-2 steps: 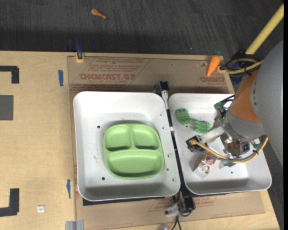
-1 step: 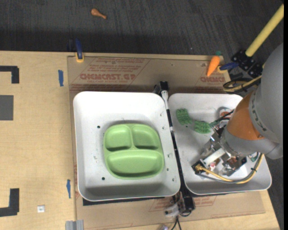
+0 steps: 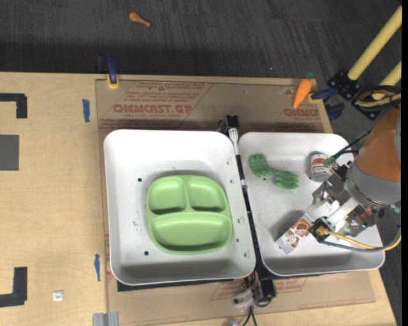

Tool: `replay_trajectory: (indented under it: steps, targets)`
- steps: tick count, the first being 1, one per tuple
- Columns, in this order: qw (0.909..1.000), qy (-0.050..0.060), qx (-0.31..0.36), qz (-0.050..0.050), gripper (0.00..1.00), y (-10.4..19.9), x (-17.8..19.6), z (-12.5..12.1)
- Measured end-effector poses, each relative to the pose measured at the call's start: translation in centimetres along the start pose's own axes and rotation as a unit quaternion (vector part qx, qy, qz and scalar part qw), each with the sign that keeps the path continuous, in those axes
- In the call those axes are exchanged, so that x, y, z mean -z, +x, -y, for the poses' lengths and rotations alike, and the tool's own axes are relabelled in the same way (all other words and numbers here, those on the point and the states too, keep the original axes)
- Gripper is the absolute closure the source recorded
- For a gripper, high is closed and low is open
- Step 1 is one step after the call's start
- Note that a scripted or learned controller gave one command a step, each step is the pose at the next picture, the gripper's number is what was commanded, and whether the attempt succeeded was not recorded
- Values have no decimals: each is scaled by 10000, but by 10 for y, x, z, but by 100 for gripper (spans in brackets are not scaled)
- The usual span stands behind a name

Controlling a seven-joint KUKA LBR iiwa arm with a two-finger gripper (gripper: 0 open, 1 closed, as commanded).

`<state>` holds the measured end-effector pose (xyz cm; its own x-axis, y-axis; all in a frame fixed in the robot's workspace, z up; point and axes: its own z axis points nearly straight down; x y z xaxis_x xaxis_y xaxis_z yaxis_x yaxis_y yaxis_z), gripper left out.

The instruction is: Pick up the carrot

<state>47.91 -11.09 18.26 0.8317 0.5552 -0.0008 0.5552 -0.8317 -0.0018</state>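
Observation:
The carrot (image 3: 301, 93), orange with a green top, lies on the cardboard board just beyond the far edge of the right bin (image 3: 280, 143), outside it. My gripper (image 3: 322, 211) is low over the right bin's near right part, well away from the carrot. A small brown and white carton (image 3: 294, 233) lies tilted just to the gripper's left, close to it; nothing is visibly held.
The right bin also holds a green dumbbell-shaped toy (image 3: 273, 172) and a small can (image 3: 317, 165). A green divided plate (image 3: 188, 212) sits in the left bin (image 3: 124, 191). A small orange thing (image 3: 139, 19) lies on the dark floor at the far left.

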Motion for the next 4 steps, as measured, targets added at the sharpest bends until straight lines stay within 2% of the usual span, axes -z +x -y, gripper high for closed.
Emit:
replay_trajectory:
  steps: [1,2,3,4]
  targets:
    - [9944,11,-1055,5,0,59,-89,-21]
    - [9944,-40,1053,-29,0,-23,-94,-69]
    - [9983,3,-585,-1,0,-4,-64,-6]
    - [9803,6,1977,2,0,-8,-88,-11]
